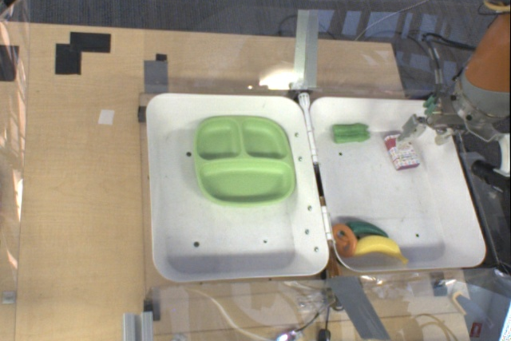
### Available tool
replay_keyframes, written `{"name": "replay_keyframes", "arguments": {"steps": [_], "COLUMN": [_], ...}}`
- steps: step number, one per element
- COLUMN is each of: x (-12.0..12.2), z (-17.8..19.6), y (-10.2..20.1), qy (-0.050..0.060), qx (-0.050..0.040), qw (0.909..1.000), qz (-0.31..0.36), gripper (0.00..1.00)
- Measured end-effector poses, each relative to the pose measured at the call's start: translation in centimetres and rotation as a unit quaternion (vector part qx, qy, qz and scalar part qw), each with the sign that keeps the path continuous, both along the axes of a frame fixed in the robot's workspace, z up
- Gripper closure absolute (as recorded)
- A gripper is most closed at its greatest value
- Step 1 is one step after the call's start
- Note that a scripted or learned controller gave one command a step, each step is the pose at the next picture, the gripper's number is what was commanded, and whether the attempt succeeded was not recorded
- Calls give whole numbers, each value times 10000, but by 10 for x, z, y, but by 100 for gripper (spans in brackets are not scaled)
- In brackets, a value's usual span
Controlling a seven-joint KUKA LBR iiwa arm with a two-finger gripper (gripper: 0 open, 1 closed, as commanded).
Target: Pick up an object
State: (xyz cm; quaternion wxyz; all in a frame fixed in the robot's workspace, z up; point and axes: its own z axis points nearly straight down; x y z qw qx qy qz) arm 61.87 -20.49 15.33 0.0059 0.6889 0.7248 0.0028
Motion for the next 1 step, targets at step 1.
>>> {"name": "replay_keyframes", "arguments": {"steps": [1], "x": [24], "z": [-65], "y": [0], "qy": [12], "qx": [1], "qw": [10000], "qz": [39], "gripper": [0]}}
